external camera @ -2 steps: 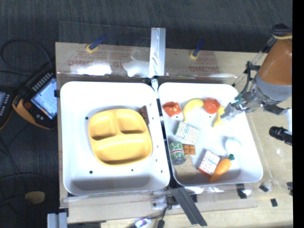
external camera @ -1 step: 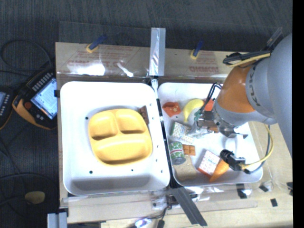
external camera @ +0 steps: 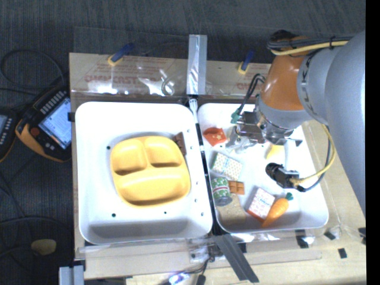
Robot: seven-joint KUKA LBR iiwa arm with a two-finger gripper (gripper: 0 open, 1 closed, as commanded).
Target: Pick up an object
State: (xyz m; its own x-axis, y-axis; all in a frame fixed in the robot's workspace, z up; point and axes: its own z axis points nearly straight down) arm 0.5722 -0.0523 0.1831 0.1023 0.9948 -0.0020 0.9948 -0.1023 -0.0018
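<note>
My gripper (external camera: 244, 136) hangs over the back part of the right bin (external camera: 314, 218), reaching in from the right. Just to its left lies a red-orange packet (external camera: 215, 136). In front of it, a little below, sits a white box with a dotted pattern (external camera: 228, 166). Further forward are a small can on its side (external camera: 221, 190), a brown waffle-like piece (external camera: 237, 187), a pink and white box (external camera: 259, 203) and an orange carrot with a green top (external camera: 275, 211). Nothing shows in the gripper's grasp.
The left bin (external camera: 89, 218) holds a yellow divided plate (external camera: 150, 170), with a small brown thing (external camera: 180, 143) at its back right edge. A handheld controller (external camera: 50, 123) lies off the bench at the left. Blue clamps (external camera: 120, 53) sit behind the bins.
</note>
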